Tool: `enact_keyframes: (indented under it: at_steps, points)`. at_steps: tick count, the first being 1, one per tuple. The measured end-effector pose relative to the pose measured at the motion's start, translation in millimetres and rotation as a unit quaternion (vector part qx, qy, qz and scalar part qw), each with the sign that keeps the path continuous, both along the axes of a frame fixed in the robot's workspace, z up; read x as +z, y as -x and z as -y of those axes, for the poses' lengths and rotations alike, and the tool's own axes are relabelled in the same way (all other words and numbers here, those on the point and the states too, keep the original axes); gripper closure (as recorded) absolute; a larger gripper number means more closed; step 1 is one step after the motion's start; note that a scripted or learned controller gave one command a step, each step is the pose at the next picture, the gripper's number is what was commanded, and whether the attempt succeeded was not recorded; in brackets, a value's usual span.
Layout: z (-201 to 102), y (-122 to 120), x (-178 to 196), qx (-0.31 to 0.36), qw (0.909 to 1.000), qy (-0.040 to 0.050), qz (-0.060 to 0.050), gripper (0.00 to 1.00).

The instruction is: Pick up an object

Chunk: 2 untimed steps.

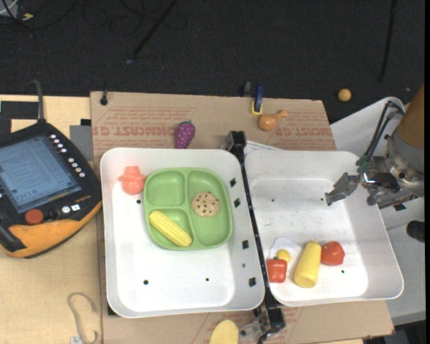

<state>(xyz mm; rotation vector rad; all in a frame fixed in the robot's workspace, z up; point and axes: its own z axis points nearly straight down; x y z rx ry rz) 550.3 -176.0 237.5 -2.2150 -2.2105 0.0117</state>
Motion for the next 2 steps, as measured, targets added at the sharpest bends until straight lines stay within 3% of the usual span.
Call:
enact_keyframes:
  at_steps: [1, 2]
  points:
    - [0.2, -2.3, 6.3, 0.001, 1.0, 0.0011, 0.006, 0.0]
    - [-8.2, 6.2, -45.4, 0.002, 1.0, 0.0004, 0.003, 0.0]
